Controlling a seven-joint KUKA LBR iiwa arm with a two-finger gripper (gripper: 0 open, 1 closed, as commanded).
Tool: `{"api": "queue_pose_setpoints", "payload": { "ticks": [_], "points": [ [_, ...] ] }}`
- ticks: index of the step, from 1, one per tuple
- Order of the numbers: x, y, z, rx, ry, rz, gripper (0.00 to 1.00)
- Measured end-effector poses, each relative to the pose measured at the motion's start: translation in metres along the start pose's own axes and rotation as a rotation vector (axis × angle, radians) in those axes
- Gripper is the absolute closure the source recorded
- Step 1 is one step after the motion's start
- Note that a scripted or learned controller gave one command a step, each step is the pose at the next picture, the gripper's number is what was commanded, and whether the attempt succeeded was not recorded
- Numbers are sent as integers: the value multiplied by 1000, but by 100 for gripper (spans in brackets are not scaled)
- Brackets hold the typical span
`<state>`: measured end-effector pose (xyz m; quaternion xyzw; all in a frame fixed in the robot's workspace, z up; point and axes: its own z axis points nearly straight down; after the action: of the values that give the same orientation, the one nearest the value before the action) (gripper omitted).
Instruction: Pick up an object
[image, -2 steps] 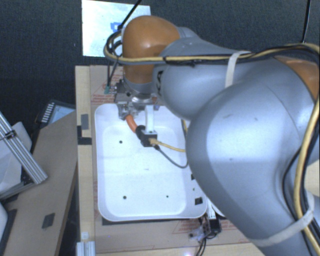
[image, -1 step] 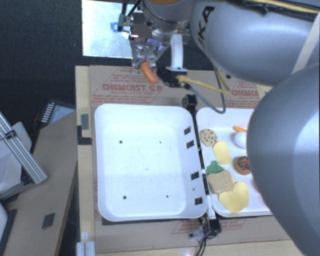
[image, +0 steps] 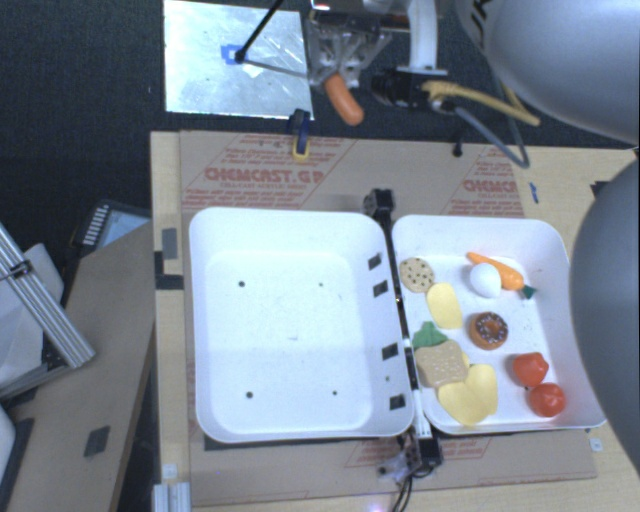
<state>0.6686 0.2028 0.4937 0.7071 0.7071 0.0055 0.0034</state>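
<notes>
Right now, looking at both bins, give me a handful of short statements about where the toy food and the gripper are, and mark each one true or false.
1. The gripper is up at the top of the view with an orange sausage-shaped toy between its fingers. True.
2. The brown frosted toy doughnut lies in the left white bin. False: it lies in the right white bin.
3. The white toy egg touches the orange toy carrot. True.
4. The round chocolate-chip toy cookie sits at the right bin's right edge. False: it is near the divider, on that bin's left side.
</notes>
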Motion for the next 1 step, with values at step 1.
{"api": "queue_pose_setpoints", "payload": {
  "ticks": [1],
  "points": [
    [13, -100, -17, 11, 1, -9, 100]
  ]
}}
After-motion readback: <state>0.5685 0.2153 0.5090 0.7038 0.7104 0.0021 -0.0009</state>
